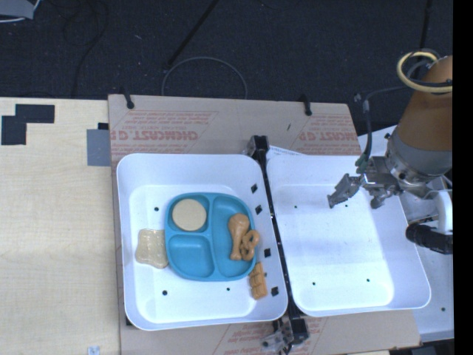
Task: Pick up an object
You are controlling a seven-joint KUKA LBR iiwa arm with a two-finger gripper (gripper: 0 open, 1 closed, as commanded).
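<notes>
The left bin (137, 176) holds a blue divided plate (194, 261). On the plate lie a round tan biscuit (188, 214), a toy drumstick (238, 230) and a pretzel (250, 245). A pale bread slice (151, 248) lies against the plate's left edge. A small brown food piece (258, 281) rests off the plate near the bin's right wall. My gripper (361, 195) hangs over the far part of the right bin (340, 272), well away from the food. Its fingers are spread open with nothing between them.
A black divider (270, 220) runs between the two bins. Brown cardboard (192, 128) lies under and behind them. The arm's orange band (429, 117) and a black cable (429, 237) are at the right edge. A wooden bench top (52, 235) extends to the left.
</notes>
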